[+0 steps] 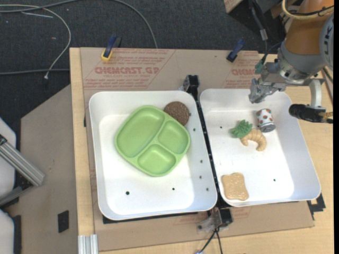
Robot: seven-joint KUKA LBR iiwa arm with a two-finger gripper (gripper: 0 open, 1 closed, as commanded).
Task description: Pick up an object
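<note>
My gripper (pixel 259 94) hangs over the far edge of the right bin (pixel 296 192), just up and left of a small red and white can (pixel 265 119). Nothing shows between its fingers. A green leafy toy (pixel 241 128) and a tan croissant (pixel 255 138) lie together in the middle of that bin. A slice of toast (pixel 234 187) rests at its near left corner. In the left bin (pixel 106 194) lies a green divided plate (pixel 152 141), with a brown cookie (pixel 176 111) at its far right rim.
The grey arm with its orange band (pixel 310 15) comes in from the upper right. Two blue clamps (pixel 110 47) (pixel 235 50) hold the cardboard sheet under the bins. A black bracket (pixel 191 82) sits between the bins at the far side.
</note>
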